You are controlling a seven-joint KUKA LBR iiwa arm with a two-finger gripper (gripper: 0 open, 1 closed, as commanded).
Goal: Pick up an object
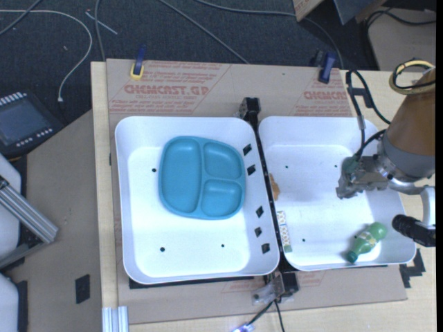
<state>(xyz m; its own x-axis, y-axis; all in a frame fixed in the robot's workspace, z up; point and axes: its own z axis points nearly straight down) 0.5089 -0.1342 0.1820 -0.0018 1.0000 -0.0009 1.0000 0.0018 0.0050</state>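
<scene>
Two white bins on the bench, arm low over the right one.

From my remote station I log, largest first: left bin [131, 206] holds a blue divided plate [202, 177] lying flat, a little toward 11 o'clock of that bin's middle. Right bin [304, 140] has the grey arm [415, 133] reaching in from 3 o'clock, its gripper [351, 182] sitting near the bin's 3 o'clock side, above bare floor. I cannot tell how its jaws stand; I see nothing between them. Green bottle [365, 243] lies on its side at 5 o'clock in the right bin, near the rim, well apart from the gripper.
</scene>
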